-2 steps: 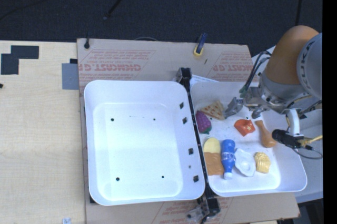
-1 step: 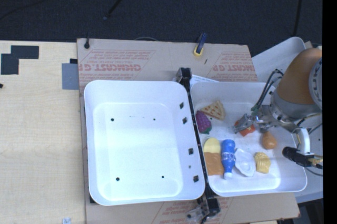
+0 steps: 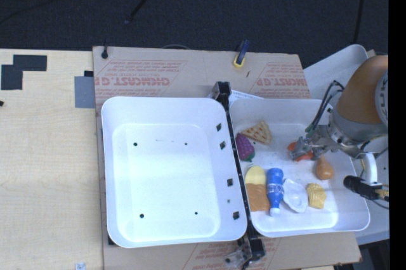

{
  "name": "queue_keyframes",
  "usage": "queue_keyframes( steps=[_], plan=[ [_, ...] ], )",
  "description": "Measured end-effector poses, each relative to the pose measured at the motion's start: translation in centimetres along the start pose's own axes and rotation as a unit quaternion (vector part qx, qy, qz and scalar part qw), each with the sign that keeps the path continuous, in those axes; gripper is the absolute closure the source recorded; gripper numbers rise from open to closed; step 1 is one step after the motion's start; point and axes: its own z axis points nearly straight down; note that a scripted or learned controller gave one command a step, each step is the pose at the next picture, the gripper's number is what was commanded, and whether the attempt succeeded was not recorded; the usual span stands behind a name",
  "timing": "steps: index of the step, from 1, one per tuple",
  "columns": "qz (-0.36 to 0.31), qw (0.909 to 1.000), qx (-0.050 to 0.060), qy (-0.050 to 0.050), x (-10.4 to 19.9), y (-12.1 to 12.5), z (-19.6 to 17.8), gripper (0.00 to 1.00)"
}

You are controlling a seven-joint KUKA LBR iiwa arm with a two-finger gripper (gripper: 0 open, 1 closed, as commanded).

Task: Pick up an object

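Observation:
The right bin holds several small objects: a tan waffle wedge, a purple grape bunch, a yellow-and-orange block, a blue bottle, a white crumpled piece, a yellow chunk and an orange egg-shaped piece. My gripper is low in this bin, reaching in from the right, right at a small red-orange object. Whether that object is between its jaws is hidden by the wrist.
The left bin sits beside the right one on a cardboard sheet. A black divider runs between the bins. A blue-and-yellow clamp stands at the cardboard's back edge. The arm's orange band rises at the right.

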Motion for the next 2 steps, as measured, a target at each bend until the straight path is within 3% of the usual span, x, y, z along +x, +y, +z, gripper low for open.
queue_keyframes(
  steps=[1, 2],
  plan=[
    [-0.005, 1.0000, 0.000, 0.001, 8.8, 3.8, 1.2, 1.00],
    [-0.004, 1.0000, -0.006, 0.000, 14.6, 6.9, -9.6, 1.00]
  ],
)
